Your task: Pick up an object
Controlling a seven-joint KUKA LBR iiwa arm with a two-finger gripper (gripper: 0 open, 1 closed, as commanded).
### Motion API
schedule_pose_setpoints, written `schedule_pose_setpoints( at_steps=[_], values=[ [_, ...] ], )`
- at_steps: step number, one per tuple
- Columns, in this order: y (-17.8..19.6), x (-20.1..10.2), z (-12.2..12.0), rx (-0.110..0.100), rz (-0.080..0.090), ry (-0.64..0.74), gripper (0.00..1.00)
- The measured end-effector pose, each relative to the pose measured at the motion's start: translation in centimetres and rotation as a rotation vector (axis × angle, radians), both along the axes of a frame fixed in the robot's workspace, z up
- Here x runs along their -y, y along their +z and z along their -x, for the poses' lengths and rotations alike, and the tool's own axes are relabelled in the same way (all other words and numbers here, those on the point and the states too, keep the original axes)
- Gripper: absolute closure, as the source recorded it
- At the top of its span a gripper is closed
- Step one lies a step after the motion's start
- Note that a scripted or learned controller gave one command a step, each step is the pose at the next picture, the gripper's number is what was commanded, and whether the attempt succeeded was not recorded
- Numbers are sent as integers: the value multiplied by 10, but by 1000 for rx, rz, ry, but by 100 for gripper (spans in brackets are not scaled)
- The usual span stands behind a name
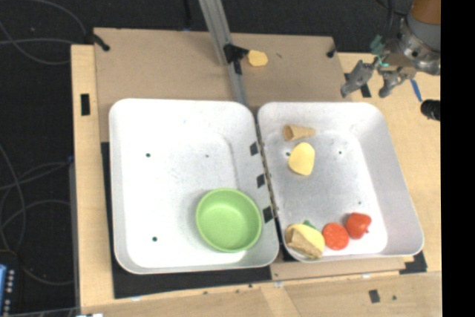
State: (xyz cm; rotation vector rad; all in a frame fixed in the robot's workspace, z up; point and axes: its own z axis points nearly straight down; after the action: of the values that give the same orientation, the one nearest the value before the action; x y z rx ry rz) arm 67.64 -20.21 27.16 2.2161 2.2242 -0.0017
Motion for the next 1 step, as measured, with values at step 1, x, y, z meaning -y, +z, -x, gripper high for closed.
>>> schedule_pose_setpoints(
  at_steps=[1],
  values=[
    [0,1,0,-1,2,1,0]
  ],
)
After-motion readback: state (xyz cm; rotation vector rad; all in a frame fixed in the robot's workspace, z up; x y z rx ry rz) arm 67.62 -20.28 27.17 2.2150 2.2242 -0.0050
